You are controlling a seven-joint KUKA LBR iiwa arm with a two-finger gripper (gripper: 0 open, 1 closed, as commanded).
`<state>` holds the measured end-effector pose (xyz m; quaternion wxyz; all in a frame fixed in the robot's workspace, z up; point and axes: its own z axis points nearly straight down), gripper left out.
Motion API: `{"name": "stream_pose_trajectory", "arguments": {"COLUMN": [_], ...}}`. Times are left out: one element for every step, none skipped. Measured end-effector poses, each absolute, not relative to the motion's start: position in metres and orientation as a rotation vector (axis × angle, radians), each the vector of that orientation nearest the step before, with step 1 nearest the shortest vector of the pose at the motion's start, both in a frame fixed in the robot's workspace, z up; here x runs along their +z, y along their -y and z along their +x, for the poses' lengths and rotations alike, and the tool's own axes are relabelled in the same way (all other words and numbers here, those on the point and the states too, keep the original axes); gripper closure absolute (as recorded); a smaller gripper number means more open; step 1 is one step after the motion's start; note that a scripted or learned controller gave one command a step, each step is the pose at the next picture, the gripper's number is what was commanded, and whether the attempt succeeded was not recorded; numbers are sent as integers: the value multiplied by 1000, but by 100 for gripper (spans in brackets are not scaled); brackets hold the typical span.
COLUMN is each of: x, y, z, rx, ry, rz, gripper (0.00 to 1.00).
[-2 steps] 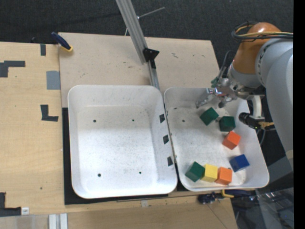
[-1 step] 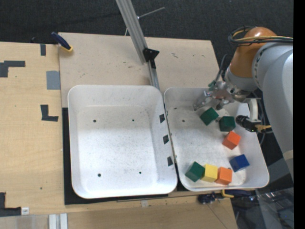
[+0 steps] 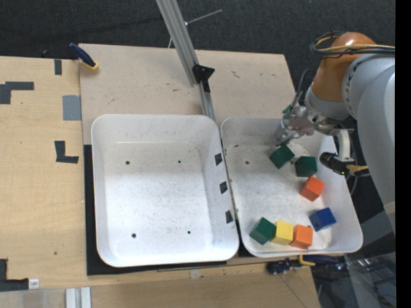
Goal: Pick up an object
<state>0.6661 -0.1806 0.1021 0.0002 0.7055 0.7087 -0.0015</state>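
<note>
Over the right bin: gripper [image 3: 294, 128] at the end of the grey arm [image 3: 366, 88], low above the bin's far part, just beside a dark green block [image 3: 280, 156].
Hand state: cannot be told; the tool's end is small and blurred at this angle.
Task stage: judged early. No block is seen lifted or clamped; every block lies on the bin floor. Closing on a block and raising it both remain.
Likely target: the dark green block nearest the gripper, tilted on the floor of the right bin [image 3: 247, 172].
Block count, right bin: seven.
Dark green: two, the second block [image 3: 306, 166] just right of the first.
Orange: two, a lone one [image 3: 312, 188] mid-bin and one [image 3: 302, 235] at the near wall.
Blue: one [image 3: 322, 218].
Yellow: one [image 3: 284, 231].
Light green: one [image 3: 262, 230], in a touching row with yellow and orange.
Left bin [image 3: 103, 146]: bare white floor with small dark marks.
Bins: two, side by side.
</note>
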Motion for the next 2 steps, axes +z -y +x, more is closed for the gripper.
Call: {"name": "stream_pose_trajectory", "arguments": {"x": [166, 221], "y": [176, 184], "z": [668, 665], "rx": [5, 4], "ry": [-2220, -2219], "rz": [2216, 2216], "gripper": [100, 100]}}
